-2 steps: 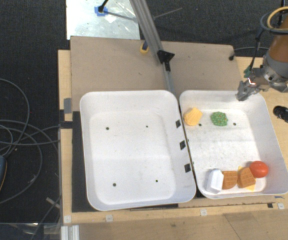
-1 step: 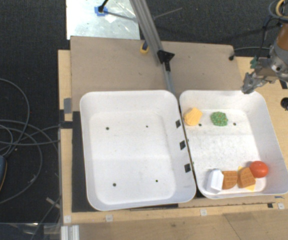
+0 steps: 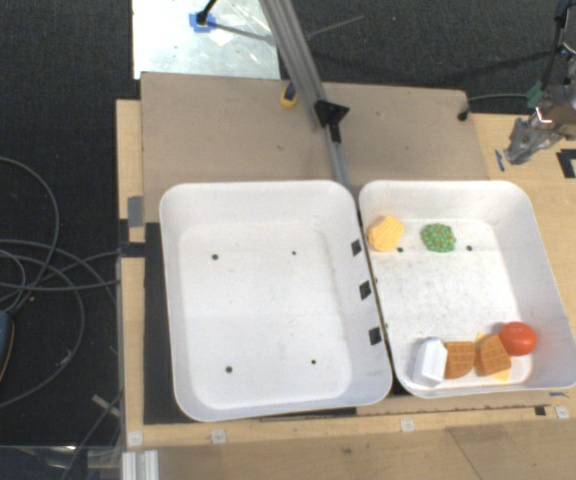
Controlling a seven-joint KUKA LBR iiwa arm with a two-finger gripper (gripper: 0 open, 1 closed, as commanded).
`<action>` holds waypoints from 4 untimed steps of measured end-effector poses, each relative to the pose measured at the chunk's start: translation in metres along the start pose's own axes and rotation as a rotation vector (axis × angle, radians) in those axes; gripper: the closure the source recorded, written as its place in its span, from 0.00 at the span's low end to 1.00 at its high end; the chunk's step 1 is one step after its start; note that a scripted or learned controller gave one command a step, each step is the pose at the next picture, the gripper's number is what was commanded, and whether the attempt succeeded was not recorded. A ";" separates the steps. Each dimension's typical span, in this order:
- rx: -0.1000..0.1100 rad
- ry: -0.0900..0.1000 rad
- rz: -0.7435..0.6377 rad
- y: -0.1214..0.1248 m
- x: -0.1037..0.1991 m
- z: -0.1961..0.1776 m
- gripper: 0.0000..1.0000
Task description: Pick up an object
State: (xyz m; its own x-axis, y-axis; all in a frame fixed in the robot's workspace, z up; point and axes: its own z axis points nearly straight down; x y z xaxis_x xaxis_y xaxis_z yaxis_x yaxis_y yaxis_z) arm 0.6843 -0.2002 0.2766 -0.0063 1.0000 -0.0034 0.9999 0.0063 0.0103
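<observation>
- Black floor surrounds the table (image 3: 268,128).
- Gripper (image 3: 524,146) hovers far right, beyond the right bin (image 3: 543,258); its opening is unreadable, nothing visibly held.
- Objects lie untouched; orientation unclear.

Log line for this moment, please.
gripper: above bench, outside right bin | holding: nothing seen | right bin: yellow piece, green piece, red ball

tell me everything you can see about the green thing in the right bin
The green thing is a small, roundish lump with a bumpy, speckled surface, like a toy broccoli head or lettuce clump. It lies flat on the floor of the right bin, near the far wall, just right of the yellow item without touching it. Nothing rests on it.
</observation>
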 end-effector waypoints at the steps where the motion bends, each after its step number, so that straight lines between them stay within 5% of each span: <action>1: 0.009 0.005 -0.004 -0.004 0.054 0.015 1.00; 4: 0.009 0.006 -0.005 -0.016 0.213 0.004 1.00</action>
State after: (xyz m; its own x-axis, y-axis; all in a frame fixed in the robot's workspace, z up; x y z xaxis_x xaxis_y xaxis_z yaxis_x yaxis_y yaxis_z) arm 0.6668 0.0131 0.2718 -0.0113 0.9999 0.0028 0.9999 0.0113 0.0014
